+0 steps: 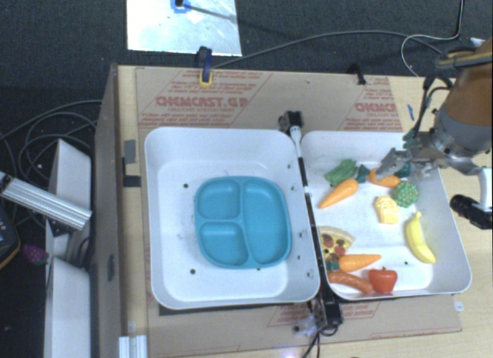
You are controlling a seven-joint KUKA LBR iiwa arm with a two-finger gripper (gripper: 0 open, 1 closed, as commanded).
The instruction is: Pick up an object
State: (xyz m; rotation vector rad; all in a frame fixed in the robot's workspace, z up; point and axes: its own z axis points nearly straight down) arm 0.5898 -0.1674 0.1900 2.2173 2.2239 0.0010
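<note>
White bins sit side by side: left bin [166, 218] holds a blue divided plate [241, 222]; right bin [451, 260] holds toy food. Gripper [400, 165] is low over the right bin's upper part, beside an orange piece [384, 180] and a green broccoli [406, 192]; grasp state cannot be told. Nearby lie a carrot [340, 192], green leafy piece [340, 172], yellow chunk [387, 210], banana [418, 239], pizza slice [333, 242] and tomato [382, 279].

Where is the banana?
The banana lies in the right bin, near its right wall. The yellow block is up and to its left, and the tomato is below it to the left.
</note>
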